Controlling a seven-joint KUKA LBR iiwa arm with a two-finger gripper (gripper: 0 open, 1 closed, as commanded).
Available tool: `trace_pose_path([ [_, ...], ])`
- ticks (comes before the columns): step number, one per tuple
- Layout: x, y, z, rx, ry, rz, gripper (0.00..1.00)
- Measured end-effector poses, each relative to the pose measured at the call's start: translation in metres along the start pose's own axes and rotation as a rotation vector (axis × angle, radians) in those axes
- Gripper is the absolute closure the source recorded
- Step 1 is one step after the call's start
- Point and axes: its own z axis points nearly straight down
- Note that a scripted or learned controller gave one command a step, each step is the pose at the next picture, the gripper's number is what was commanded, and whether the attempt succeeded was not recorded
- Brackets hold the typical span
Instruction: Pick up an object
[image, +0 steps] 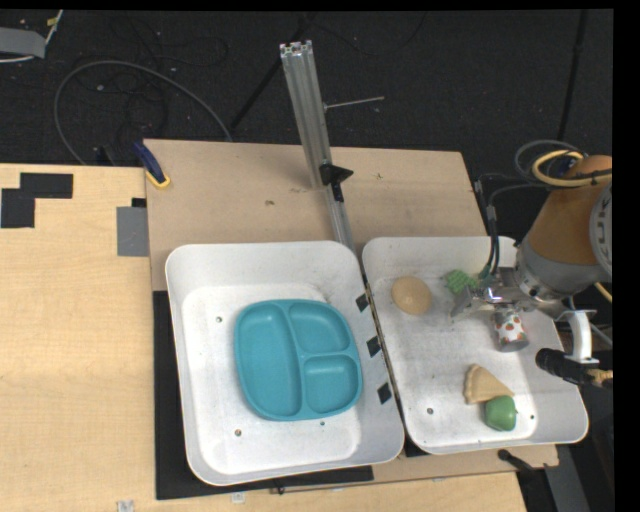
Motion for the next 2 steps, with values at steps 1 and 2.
trace_pose_path([
  [1, -0.003, -0.002, -0.007, 0.006, -0.004, 0.002, 1.00],
  [2, -0.007, -0.002, -0.050, 0.005, -0.009, 0.005, 1.00],
])
